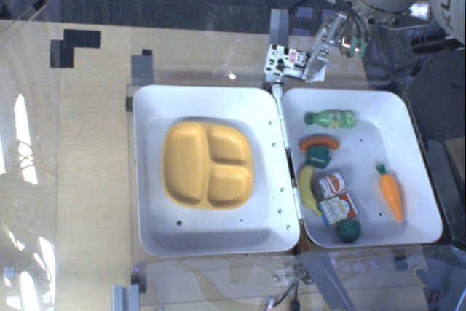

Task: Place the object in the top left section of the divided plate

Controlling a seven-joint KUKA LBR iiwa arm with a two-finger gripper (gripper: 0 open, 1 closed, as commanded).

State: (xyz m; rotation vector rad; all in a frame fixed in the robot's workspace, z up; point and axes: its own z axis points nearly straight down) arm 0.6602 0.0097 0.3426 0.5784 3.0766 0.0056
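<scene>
Whether the gripper (318, 66) is released or clenched cannot be told from the camera view, and nothing can be made out in its grasp. It is poised at about 1 o'clock of the scene, beyond the far rim of the right bin (419, 149) and over the bench rather than over either bin. Just beside it, toward 9 o'clock, a small black-and-white patterned card (279, 62) is seen at the gap between the 2 bins.

No object is named by the task, so which item is meant cannot be told. All candidates lie in the right bin:
- a green bottle (331, 119) at 12 o'clock
- a red-orange sausage (319, 143) and a green block (317, 155), touching, below it
- a banana (307, 187) at 9 o'clock
- a can (332, 184) and a small carton (337, 208) just beside the banana
- a dark green round piece (349, 231) at 6 o'clock
- a carrot (391, 194) at 4 o'clock, apart from the rest

The yellow divided plate (208, 163) is set in the middle of the left bin (149, 178), and its 3 sections are bare.

The task is judged to be at its start: nothing is picked and nothing is placed. A descent, a grasp, a carry toward 9 o'clock and a release in the plate's section at 10 o'clock are all left.
</scene>
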